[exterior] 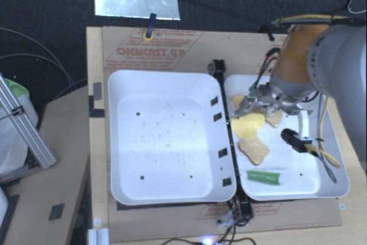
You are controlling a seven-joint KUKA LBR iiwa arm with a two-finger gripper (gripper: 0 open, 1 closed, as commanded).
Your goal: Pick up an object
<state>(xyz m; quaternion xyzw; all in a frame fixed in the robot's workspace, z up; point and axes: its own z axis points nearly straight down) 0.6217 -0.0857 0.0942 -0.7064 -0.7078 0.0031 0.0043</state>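
My gripper (250, 104) hangs low over the upper left part of the right bin (298, 181), with the grey arm and its orange band behind it. Just below it lies a pale yellow chunk (248, 125), and a smaller yellow piece (237, 101) sits right beside its tip. A tan, bread-like piece (254, 150) rests below the yellow chunk. Another tan piece (274, 119) peeks out under the wrist. A green stick (264, 177) lies near the bin's front edge. I see nothing lifted off the bin floor.
The left bin (166, 140) stands beside the right one, split from it by a black divider with clips (222, 123). Both rest on a cardboard sheet (155, 49). A metal frame (23, 129) stands at the far left.
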